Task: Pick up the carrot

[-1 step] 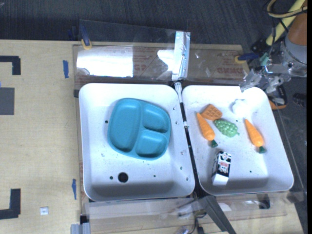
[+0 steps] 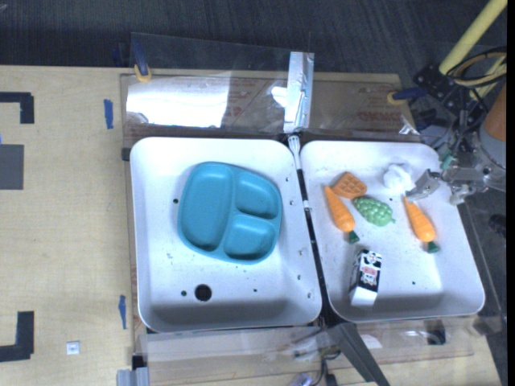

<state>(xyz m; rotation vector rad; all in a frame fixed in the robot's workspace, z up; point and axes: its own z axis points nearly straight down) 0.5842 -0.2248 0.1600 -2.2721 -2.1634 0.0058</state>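
White shallow bins, two, side by side on the desk (image 2: 56,215), recorded from the camera view. Left bin (image 2: 149,288): one blue divided plate (image 2: 229,210), and a dark round spot near the front wall. Right bin (image 2: 451,292): two carrots, both orange with green ends. One carrot (image 2: 339,208) lies near the bin's left wall, just below a small orange waffle piece (image 2: 349,185); the other carrot (image 2: 420,222) lies toward the right side, just below the gripper (image 2: 434,182). Between them, a green bumpy item (image 2: 373,211); toward the back, a white lump (image 2: 395,176); toward the front, a small black-and-white carton (image 2: 367,277). Arm: enters from the right edge at the right bin's back corner, wrist metal and cabling visible, gripper reaching inward over the rim region next to the white lump. Whether the jaws are spread or pressed together cannot be told; nothing is seen pinched. Step, as judged: approach, with no carrot yet lifted. Next move would call for shifting toward the front of the bin to centre over the nearer carrot, aligning across its narrow width, then descending without nudging the white lump.
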